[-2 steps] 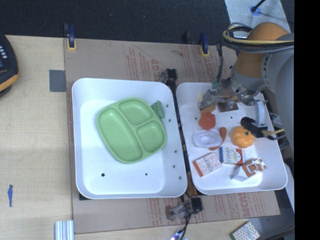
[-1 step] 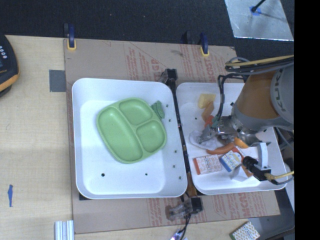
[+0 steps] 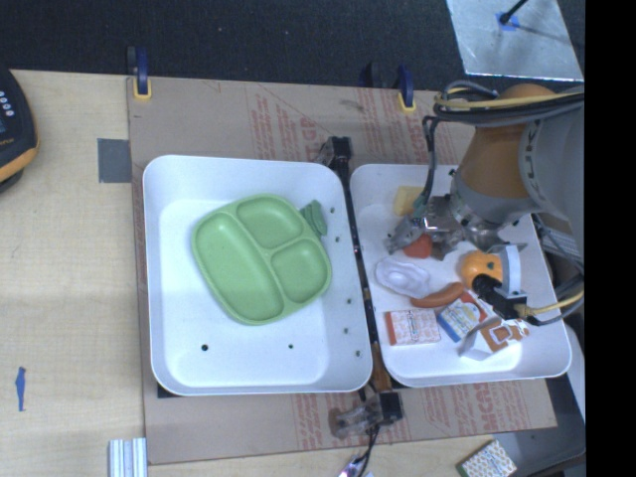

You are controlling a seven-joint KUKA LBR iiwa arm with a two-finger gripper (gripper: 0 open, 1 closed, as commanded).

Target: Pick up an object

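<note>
The right bin [image 3: 437, 371] holds a jumble of small items. Among them are a red piece [image 3: 420, 247], a clear white lump [image 3: 401, 274], a brown sausage shape [image 3: 438, 294], an orange fruit [image 3: 477, 264], a yellow piece [image 3: 404, 199] and small printed cartons [image 3: 411, 326] [image 3: 459, 318] [image 3: 502, 334]. My gripper [image 3: 415, 230] is low in the upper part of this bin, right above the red piece and below the yellow one. The grey wrist with its orange band [image 3: 497, 162] hides the bin's upper right.
The left bin [image 3: 169, 356] holds a green divided plate [image 3: 262, 258] with a small green piece [image 3: 315, 217] at its upper right edge. A metal divider [image 3: 356, 266] runs between the bins. Cables [image 3: 547, 306] hang at the right bin's right side.
</note>
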